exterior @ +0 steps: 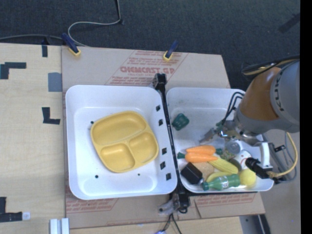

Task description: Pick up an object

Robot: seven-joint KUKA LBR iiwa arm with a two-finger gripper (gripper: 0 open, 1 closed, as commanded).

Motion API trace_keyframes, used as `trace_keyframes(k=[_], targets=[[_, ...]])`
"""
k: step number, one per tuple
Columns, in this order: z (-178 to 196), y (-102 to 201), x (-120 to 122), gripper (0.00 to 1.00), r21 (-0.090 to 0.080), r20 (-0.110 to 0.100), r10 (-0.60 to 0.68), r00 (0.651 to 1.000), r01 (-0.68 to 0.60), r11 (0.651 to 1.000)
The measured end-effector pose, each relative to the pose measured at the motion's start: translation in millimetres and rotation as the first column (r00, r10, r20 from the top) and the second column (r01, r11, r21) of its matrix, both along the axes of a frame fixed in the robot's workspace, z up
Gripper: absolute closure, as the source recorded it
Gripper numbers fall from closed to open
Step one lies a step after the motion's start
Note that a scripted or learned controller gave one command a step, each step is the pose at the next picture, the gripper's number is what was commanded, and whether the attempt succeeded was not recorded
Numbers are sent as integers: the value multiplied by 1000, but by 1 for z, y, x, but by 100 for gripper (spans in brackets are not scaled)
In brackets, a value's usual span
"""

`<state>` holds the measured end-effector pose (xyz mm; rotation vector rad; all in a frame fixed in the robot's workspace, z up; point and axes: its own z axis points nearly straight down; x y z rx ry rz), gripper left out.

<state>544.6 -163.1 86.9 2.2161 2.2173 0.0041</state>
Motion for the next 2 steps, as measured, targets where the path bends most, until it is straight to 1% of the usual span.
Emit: trace_keyframes(k=[1, 2], targets=[[-1, 64, 25, 0, 3, -1, 3, 1000, -3, 1000], [-1, 69, 78, 0, 2, -3, 2, 1000, -2, 1000]])
